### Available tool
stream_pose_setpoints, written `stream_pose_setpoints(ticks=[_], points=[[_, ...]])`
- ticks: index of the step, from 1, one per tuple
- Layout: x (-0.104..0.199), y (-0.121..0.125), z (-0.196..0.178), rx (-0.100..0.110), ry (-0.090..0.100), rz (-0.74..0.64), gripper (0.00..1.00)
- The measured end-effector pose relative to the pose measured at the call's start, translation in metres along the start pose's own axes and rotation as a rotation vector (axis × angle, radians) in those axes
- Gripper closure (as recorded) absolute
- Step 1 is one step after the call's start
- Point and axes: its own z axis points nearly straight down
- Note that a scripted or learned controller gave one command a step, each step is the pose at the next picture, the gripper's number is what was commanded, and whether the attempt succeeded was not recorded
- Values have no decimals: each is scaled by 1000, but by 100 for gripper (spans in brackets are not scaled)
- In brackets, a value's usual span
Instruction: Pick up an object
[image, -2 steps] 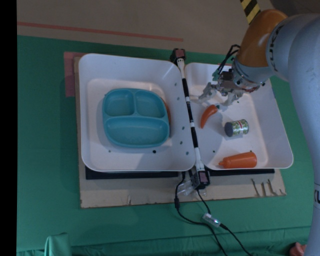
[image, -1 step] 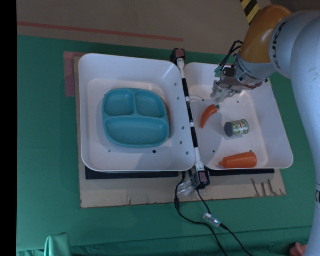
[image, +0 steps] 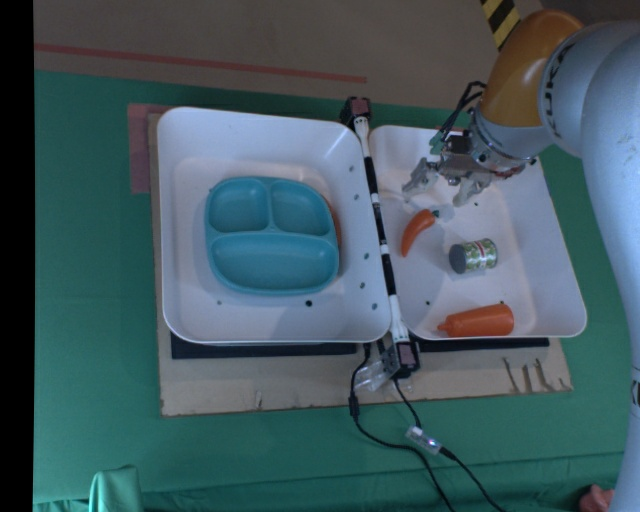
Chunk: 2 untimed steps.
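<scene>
My gripper (image: 438, 190) hangs over the upper middle of the right bin (image: 540, 300), its fingers spread apart with nothing between them. Just below it lies an orange chili pepper (image: 416, 231) with a green stem, slanting toward the divider. A small can (image: 473, 256) with a green label lies on its side to the pepper's right. An orange carrot-shaped piece (image: 478, 321) rests near the bin's front edge.
The left bin (image: 190, 140) holds a teal divided plate (image: 271, 236). A rail with black and white markings (image: 379, 230) runs between the bins. Cables (image: 420, 440) trail over the green cloth in front. My arm (image: 590, 90) comes in from the upper right.
</scene>
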Motion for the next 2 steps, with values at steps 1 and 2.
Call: stream_pose_setpoints(ticks=[1,2], points=[[-1,2,-13,-7,-2,3,100],[-1,2,-13,-6,-1,3,0]])
